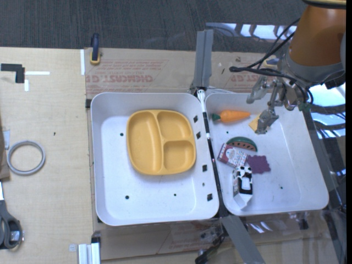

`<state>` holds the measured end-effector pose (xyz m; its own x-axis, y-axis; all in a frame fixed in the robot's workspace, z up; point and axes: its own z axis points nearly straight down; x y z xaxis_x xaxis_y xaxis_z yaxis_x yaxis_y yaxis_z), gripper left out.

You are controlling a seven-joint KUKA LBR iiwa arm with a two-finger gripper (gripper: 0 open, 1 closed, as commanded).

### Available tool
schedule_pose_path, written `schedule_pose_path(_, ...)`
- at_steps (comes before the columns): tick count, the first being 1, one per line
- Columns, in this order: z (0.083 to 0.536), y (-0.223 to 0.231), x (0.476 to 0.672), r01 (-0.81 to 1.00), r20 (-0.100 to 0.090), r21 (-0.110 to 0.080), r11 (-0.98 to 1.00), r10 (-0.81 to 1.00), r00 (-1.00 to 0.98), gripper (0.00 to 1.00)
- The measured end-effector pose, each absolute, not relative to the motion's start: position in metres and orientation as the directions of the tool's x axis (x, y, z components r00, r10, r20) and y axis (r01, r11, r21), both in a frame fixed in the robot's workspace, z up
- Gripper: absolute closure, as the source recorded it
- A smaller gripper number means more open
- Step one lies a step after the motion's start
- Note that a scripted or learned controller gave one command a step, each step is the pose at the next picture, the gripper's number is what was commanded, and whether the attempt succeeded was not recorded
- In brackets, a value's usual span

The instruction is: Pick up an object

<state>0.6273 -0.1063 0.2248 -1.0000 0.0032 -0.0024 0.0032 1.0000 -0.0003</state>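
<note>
Two shallow white bins sit side by side on the counter [44, 92], seen from above at a slant. The left bin [104, 202] carries a yellow divided plate [161, 142], lying flat a little toward 12 o'clock of the bin's middle.

The right bin [297, 186] carries the small things. An orange carrot [232, 115] lies at about 11 o'clock in that bin, near the divider. A small yellow piece [253, 125] sits just beside the carrot's thick end, toward 4 o'clock from it, partly covered by the tool. Near the bin's middle lies a watermelon slice [243, 143], with a red-and-white packet [232, 155] touching it at 7 o'clock and a purple piece [258, 164] just beside the packet at 4 o'clock. A black-and-white carton [243, 185] lies toward 6 o'clock of these, close to the near wall.

The arm [319, 32] reaches in from 3 o'clock, its orange band high over the bin's far corner. The tool [265, 122] hangs over the 12 o'clock part of the right bin, its tip just beside the yellow piece; whether it touches is not clear. Nothing shows between the fingers, and it cannot be told whether the tool is released or clenched.

On the counter at 9 o'clock lies a grey tape ring [25, 157], well apart from both bins.
</note>
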Motion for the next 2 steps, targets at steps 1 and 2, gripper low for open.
schedule_pose_path(1,0.122,-0.145,0.611,0.401,-0.001,-0.001,0.916,0.401,-0.916,0.00)
schedule_pose_path(2,0.092,-0.142,0.648,0.633,-0.002,0.000,0.774,0.633,-0.774,0.00)
